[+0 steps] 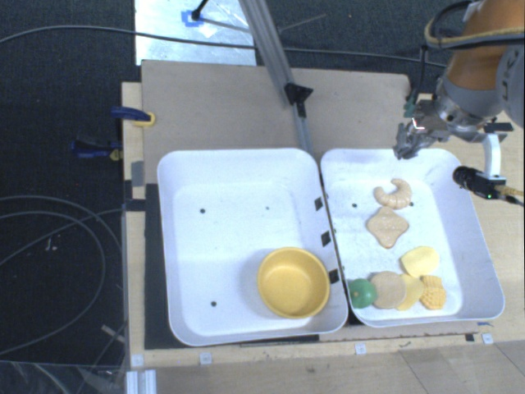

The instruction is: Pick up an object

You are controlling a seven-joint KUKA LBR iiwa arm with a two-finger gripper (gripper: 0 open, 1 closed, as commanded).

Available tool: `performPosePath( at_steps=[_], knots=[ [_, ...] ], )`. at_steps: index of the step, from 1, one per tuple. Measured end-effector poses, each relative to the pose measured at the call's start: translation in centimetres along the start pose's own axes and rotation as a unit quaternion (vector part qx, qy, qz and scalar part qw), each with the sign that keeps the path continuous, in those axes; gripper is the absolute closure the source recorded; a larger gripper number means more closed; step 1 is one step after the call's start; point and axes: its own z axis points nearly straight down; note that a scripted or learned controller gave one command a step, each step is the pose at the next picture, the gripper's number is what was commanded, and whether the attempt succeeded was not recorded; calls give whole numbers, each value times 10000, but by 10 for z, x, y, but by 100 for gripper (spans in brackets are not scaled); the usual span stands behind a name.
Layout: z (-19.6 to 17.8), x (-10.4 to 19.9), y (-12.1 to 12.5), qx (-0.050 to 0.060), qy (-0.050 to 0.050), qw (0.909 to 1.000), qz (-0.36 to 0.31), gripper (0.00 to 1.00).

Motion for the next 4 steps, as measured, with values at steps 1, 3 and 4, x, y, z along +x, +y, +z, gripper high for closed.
performPosePath(
  at_steps=[1,3,4],
  knots=[
    [-10,0,1,27,6,10000,1,100],
    [-26,113,-10,35,21,10000,-17,100],
    [-29,169,-16,37,21,10000,-15,100]
  ],
)
